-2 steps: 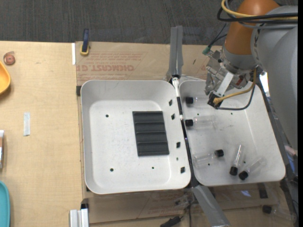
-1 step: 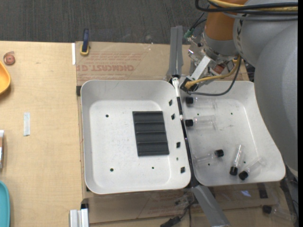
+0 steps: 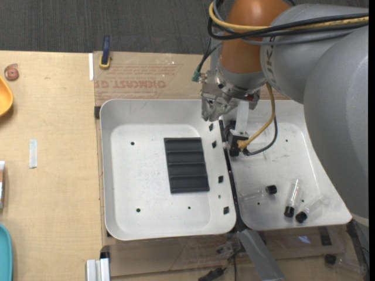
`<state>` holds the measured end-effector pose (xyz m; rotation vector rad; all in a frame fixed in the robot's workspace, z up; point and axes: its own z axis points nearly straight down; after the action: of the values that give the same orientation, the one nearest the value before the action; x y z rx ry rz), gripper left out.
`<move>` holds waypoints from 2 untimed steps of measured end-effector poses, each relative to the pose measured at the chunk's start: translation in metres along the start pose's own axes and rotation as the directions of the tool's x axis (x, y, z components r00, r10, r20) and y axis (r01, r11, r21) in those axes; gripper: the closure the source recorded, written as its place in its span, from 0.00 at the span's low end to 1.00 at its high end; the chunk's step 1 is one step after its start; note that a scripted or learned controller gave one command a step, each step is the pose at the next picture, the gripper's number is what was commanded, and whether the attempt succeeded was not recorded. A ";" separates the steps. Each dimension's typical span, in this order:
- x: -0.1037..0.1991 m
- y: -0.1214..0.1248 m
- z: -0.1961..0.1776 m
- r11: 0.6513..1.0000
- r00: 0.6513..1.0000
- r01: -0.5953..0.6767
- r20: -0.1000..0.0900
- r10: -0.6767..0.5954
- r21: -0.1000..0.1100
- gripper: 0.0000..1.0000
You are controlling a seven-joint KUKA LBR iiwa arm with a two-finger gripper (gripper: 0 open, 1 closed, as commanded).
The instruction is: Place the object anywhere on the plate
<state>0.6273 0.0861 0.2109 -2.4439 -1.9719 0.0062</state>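
A black ribbed plate (image 3: 186, 164) lies flat in the middle of the left bin (image 3: 117, 157). In the right bin (image 3: 304, 151), near its front, lie several clear tubes with black caps: one tube (image 3: 291, 198), another capped tube (image 3: 302, 216) beside it, and a small black cap (image 3: 271, 189) a little to their left. My gripper (image 3: 211, 115) hangs over the back of the divider between the bins, behind and to the right of the plate and well away from the tubes. I see nothing held in it.
The wall between the two bins (image 3: 227, 174) runs front to back just below the gripper. A cardboard sheet (image 3: 137, 78) lies behind the left bin. The wooden bench (image 3: 47, 157) stretches to the left, with an orange item (image 3: 3, 98) at its edge.
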 end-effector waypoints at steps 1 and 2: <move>0.105 -0.008 -0.066 0.912 0.912 -0.410 0.001 0.410 -0.001 1.00; 0.137 -0.036 -0.041 0.969 0.969 -0.249 0.002 0.249 0.001 1.00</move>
<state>0.6208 0.2278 0.2516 -2.6729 -1.6503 0.0098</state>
